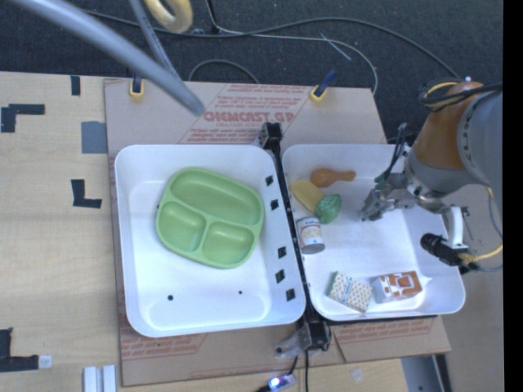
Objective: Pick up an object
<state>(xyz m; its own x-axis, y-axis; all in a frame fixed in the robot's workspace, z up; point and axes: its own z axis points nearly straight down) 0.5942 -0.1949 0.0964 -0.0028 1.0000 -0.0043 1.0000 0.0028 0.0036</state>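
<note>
- Camera view, right bin: holds every loose candidate for the pick. All lie in its left and near parts.
- End effector: hangs low over the right bin's middle, nearer its far-right side, over bare floor. Whether its fingers stand apart or together cannot be told; nothing is seen between them.
- Can: small, lying against the bin's left wall. Judged light, stiff, smooth; liable to roll. Best taken across its round body.
- Green toy: just beyond the can, touching the yellow piece. Judged light, rounded, possibly slippery; pinch across its widest part. The neighbour crowds one side.
- Orange piece: towards the far-left corner, slim with a bulb at one end. Judged light and rigid; take across the narrow handle.
- Packet: flat, by the near edge. Judged thin and soft; poor purchase from above.
- Box: flat carton just beside the packet. Judged light, stiff; grip across its short sides.
- Left bin: carries a green tray, wide and shallow; judged too broad for the fingers except at its rim.
</note>
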